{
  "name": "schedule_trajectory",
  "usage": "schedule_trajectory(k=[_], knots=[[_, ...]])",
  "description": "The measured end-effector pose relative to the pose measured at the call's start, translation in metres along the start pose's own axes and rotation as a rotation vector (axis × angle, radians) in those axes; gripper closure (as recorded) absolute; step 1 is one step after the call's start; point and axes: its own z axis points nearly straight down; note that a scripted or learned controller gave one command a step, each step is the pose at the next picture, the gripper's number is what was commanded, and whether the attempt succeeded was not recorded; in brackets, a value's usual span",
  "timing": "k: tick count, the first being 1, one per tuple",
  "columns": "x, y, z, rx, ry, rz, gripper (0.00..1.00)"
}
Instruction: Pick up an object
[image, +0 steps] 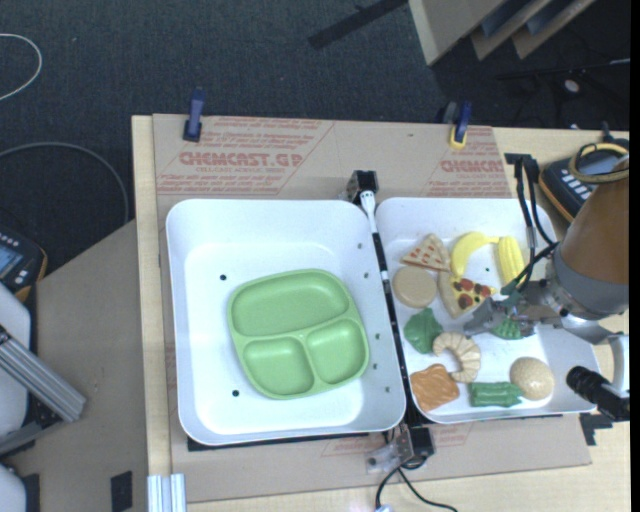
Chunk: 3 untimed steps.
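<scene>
The grey arm (598, 250) with its orange band comes in from three o'clock and bends down over the right-hand white bin (432, 212). Its gripper (503, 318) sits low among the toy food near the bin's centre, just beside the pizza slice (468, 293) and a small green item that may be a leafy vegetable; the view there is too cluttered to be sure. Whether the gripper is spread or pressed together cannot be told from here, and nothing is plainly seen pinched in it.

The candidate objects all lie in that right bin. At twelve o'clock from the gripper are the banana (467, 250) and the corn cob (509, 259); at ten o'clock, a sandwich wedge (427, 252); at nine o'clock, a round tan cookie (414, 288), with a piece of broccoli (422, 330) below it. Toward seven o'clock lie a croissant (459, 350) and an orange piece of fried chicken (434, 385). At six o'clock is a green pickle (495, 395), and at five o'clock a beige bread roll (532, 377).

The left white bin (190, 330) holds a green divided tray (297, 330), lying flat near its centre, well apart from the gripper.
</scene>
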Motion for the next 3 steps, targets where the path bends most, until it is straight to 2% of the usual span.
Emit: schedule_trajectory(k=[1,2,3], knots=[[-0.003,0.003,-0.008,-0.005,-0.004,0.003,1.00],[0.095,-0.003,-0.019,-0.002,-0.001,-0.006,1.00],[0.147,-0.002,-0.037,-0.007,-0.004,-0.001,1.00]])
